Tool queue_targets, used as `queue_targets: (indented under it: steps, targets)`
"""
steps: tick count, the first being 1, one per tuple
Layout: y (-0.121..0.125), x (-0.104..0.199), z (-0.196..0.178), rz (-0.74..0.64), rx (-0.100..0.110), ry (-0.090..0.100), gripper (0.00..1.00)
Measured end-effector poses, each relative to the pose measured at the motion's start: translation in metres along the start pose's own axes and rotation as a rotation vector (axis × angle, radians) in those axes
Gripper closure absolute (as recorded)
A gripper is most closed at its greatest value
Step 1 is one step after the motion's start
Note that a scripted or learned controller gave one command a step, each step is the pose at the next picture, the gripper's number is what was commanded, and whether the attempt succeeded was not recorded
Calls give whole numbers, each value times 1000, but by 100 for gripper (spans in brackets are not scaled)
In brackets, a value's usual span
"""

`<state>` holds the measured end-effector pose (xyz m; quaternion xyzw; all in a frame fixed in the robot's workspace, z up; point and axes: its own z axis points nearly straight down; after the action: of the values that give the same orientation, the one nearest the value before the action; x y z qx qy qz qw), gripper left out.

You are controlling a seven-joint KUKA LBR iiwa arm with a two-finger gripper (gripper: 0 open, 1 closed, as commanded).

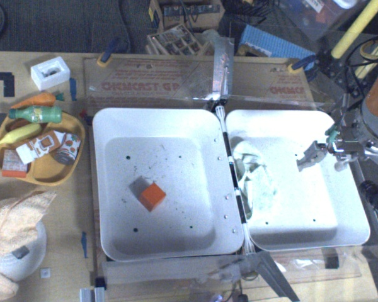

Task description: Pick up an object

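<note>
The gripper hangs over the right bin, toward its three o'clock side; whether its jaws are apart or together cannot be told. To pick well, it should likely travel toward nine o'clock, centre over the one orange block in the left bin, then descend square to its faces. Counted: two bins, one block, one pale crumpled bag at the right bin's nine o'clock edge.
</note>
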<state>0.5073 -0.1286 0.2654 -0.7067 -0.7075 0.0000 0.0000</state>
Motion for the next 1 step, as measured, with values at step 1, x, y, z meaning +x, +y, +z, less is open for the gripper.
queue_targets:
  steps: [1]
  targets:
    - [72, 62, 81, -62, 0, 0, 0]
